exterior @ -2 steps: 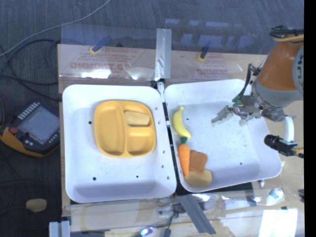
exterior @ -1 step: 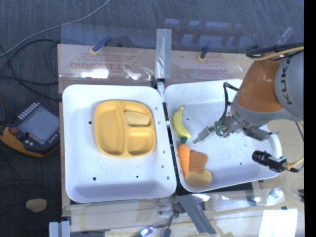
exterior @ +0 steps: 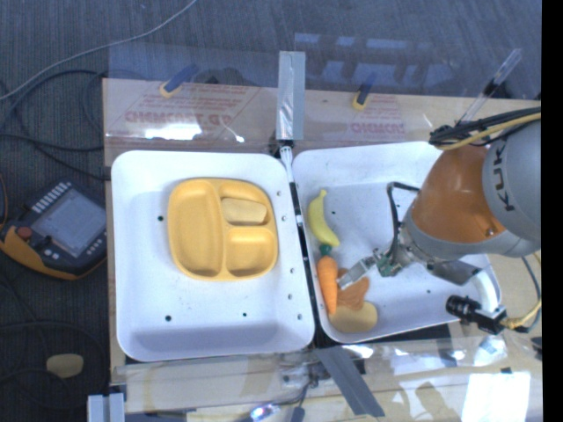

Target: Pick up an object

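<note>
Hovering low in the right-hand shallow white bin, the two-finger gripper points its metal fingertips left, right beside the long orange carrot. How far those fingers are apart I cannot tell, and nothing shows clearly between them. Just under the tips lies a flat orange piece, and below that a pale yellow rounded lump. Above the carrot sits a small yellow banana, against the bin's left wall. Behind the gripper, the orange band and grey arm reach in from the right. Over in the left-hand white bin rests a yellow divided plastic tray.
</note>
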You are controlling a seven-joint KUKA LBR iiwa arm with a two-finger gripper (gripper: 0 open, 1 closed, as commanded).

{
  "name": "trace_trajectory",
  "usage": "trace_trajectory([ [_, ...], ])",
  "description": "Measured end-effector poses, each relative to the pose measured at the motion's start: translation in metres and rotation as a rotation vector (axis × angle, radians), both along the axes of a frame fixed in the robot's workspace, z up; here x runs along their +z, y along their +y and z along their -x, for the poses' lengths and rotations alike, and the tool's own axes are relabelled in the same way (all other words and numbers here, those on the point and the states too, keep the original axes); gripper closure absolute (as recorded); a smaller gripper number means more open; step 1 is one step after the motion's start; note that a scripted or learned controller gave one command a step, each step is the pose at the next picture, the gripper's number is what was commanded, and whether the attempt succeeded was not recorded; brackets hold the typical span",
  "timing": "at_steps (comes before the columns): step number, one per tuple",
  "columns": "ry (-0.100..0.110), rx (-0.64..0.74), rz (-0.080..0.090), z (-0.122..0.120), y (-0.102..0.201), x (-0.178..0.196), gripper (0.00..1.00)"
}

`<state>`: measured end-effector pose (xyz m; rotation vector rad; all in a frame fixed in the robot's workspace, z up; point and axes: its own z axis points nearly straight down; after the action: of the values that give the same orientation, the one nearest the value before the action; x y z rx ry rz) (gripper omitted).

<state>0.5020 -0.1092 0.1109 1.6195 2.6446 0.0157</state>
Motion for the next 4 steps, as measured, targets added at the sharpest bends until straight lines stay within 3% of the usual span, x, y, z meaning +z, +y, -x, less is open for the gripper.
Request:
trace_trajectory([
  [1,0.042,0.008,-0.014,0.018,0.008,0.036,0.0],
  [2,0.008,0.167,-0.006,0.007,0.0,-0.009,0.0],
  [4,0.015,0.165,-0.008,-0.014,0.003,-0.01,0.0],
])
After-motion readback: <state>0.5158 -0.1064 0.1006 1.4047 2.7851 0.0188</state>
